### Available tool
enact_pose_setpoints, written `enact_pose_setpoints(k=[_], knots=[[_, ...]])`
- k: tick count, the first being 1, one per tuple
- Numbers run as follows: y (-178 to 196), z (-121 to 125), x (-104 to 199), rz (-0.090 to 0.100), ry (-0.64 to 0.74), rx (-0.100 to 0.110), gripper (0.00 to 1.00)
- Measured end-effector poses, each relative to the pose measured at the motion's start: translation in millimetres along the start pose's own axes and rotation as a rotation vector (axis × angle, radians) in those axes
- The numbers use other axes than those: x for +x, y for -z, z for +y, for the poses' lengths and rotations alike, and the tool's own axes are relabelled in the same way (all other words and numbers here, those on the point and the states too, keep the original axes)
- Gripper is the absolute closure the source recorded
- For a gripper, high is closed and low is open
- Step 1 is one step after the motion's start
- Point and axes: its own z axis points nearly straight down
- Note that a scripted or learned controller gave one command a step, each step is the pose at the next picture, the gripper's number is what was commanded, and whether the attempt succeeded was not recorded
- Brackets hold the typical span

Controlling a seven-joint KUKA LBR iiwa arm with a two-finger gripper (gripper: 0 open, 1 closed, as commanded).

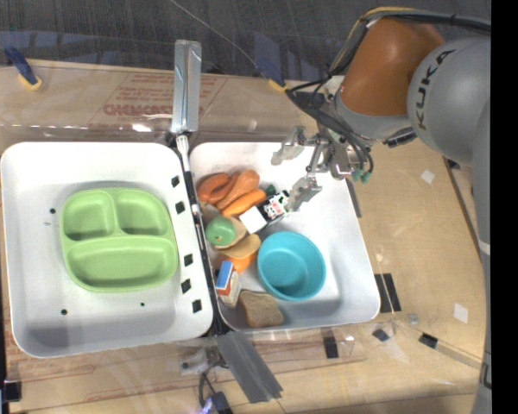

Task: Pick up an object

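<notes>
1. The objects to pick from lie in the right bin, crowded against its left wall: orange carrot-like toys at the top, a small white block with dark markings beside them, and a green round toy just below.
2. A blue bowl sits upright near the middle of that bin, touching the pile. A brown slice like bread lies at the bin's near edge, with a small box just left of it.
3. The gripper hangs over the upper part of the right bin, close to the white block. Its metal fingers stand apart, with nothing between them.
4. The grey arm with its orange band comes in from the right.
5. The left bin holds a green divided tray, lying flat.
</notes>
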Motion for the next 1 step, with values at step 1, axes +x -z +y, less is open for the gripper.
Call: enact_pose_setpoints(k=[1], knots=[[-103.0,-45.3,17.9,-0.002,-0.157,0.001,0.0]])
